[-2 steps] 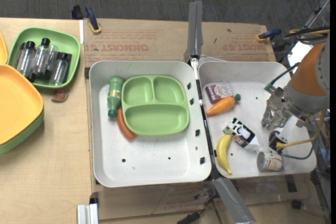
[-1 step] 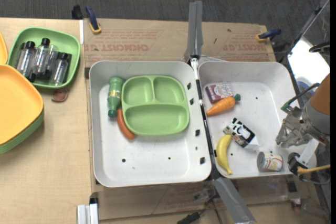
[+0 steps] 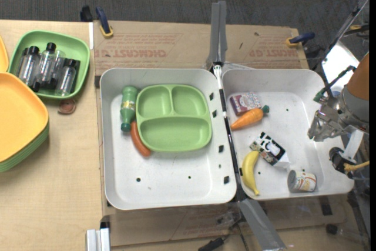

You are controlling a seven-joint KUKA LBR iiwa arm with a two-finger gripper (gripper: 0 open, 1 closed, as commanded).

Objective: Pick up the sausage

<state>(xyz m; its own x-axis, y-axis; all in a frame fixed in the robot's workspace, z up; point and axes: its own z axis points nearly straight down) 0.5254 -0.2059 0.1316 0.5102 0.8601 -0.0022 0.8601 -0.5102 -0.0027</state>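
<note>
From my remote station I see the gripper [image 3: 325,126] poised at the far right rim of the right bin [image 3: 282,82], hanging from the grey wrist with its orange band at the picture's 3 o'clock edge; at this angle I cannot tell whether it is spread or closed, and nothing shows in its grasp. The sausage [image 3: 140,139], an orange-red link, lies in the left bin [image 3: 164,185], tucked against the lower left corner of the green divided plate [image 3: 174,117] and just below the green bottle [image 3: 127,107]. From the gripper it sits well apart toward 9 o'clock, a touch low, with the whole right bin and the divider between the bins in between. Its long axis runs from about 11 o'clock to 5 o'clock, its lower end curling under the plate's rim. Between tool and target lie a carrot [image 3: 248,117], a banana [image 3: 251,170], a purple packet [image 3: 244,102], a black-and-white object [image 3: 269,149] and a small can [image 3: 302,180], all in the right bin. I judge the coming move a long traverse leftward across both bins, then a descent with the grip set across the link, close beside the plate.
</note>
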